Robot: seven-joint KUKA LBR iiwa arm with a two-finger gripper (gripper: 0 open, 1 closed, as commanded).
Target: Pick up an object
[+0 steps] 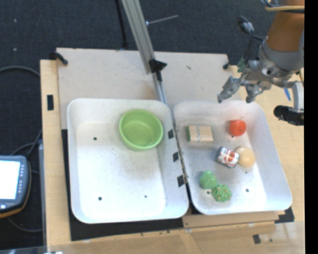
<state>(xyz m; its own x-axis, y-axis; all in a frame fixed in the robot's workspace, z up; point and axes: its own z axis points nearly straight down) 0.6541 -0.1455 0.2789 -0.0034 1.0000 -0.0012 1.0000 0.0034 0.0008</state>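
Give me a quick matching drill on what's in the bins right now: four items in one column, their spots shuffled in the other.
Things:
1. green bowl
2. red ball
3. small can
4. gripper

Places:
A. above the right bin's far edge
B. left bin, far part
C. right bin, touching the pale ball
D. right bin, far right part

Pairs: 1-B, 2-D, 3-C, 4-A

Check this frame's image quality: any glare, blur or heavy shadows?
Camera view: lighting is soft and even, shadows faint; the white bins look bright and slightly washed out; the whole frame is mildly soft, so the small can has no readable label; the gripper shows slight blur.
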